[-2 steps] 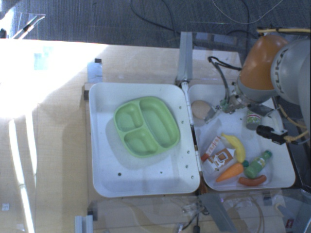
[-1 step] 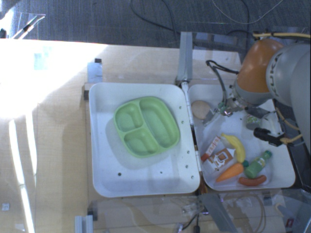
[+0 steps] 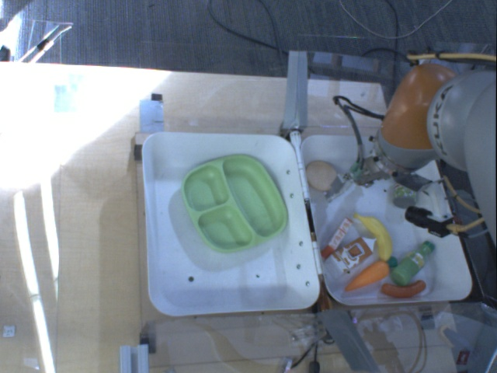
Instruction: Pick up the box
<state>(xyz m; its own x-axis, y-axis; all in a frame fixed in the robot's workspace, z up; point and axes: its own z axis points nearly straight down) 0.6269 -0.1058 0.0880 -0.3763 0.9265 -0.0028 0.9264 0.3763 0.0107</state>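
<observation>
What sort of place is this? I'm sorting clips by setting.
Probably a robotics lab bench: a grey arm reaches over two white bins, one holding a green divided plate, the other toy food and a small box; loose cables trail behind.

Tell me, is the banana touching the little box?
Touching. In the camera view the banana lies along the box in the right bin, its lower edge overlapping the box's upper right side with no gap showing.
</observation>
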